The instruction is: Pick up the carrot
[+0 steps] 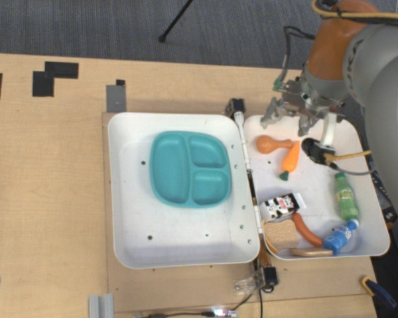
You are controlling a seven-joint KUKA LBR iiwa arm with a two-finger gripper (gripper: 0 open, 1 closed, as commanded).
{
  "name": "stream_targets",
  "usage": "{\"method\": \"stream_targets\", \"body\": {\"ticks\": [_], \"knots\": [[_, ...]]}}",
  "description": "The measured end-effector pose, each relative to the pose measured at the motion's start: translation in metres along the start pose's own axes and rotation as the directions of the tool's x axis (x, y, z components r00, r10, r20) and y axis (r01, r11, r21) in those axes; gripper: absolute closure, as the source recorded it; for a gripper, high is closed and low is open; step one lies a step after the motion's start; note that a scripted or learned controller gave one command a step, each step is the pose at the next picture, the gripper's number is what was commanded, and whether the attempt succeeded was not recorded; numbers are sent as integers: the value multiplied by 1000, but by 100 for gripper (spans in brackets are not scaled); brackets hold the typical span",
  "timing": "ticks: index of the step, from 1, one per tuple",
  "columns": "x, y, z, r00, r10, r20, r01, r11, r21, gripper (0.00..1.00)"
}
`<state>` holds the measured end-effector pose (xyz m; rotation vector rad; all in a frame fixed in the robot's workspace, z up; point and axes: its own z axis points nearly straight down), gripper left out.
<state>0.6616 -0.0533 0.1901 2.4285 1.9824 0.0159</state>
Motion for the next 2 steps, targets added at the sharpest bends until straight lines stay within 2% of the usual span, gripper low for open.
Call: {"method": "stream_targets", "body": {"ticks": [1, 2], "knots": [[-3, -1, 4, 1000, 2, 3, -2, 1000, 7, 0], [-90, -39, 106, 985, 172, 3, -173, 985, 17, 0]]}}
